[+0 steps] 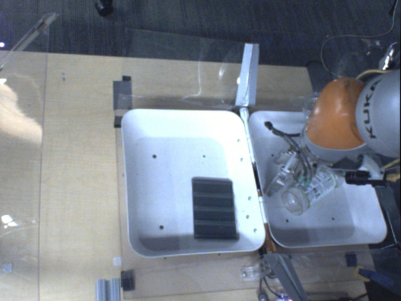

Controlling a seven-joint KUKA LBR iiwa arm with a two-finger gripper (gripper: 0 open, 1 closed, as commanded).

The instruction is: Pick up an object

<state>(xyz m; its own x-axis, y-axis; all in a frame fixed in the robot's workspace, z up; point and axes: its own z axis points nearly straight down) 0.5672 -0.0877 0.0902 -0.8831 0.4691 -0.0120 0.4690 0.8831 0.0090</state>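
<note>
Black ribbed block [214, 208] sits in the left bin [144, 168], toward its 5 o'clock corner, lying flat and well apart from the arm [351, 115]. I'm not chasing that one right now.

Moving right: the right bin [363, 227] has the action. A clear glass [307, 192] lies tilted on its side near bin centre, mouth pointing to 7 o'clock. The gripper [289, 165] is down at the glass's 10 o'clock side, metal parts overlapping the glass body. Glass is see-through and the wrist blocks a lot, so I can't tell if the pincer is released or clenched, or whether it's got the glass at all.

My read: we're at the grasp step, approx mid-task. Nothing looks lifted; the glass seems to rest on the bin floor.

Next move, IMO: confirm closure on the glass wall, then lift straight up, slow. Risk is a slick round surface rolling or slipping out. If it slips, the block at 9 o'clock in the other bin is an easier alt target.
</note>
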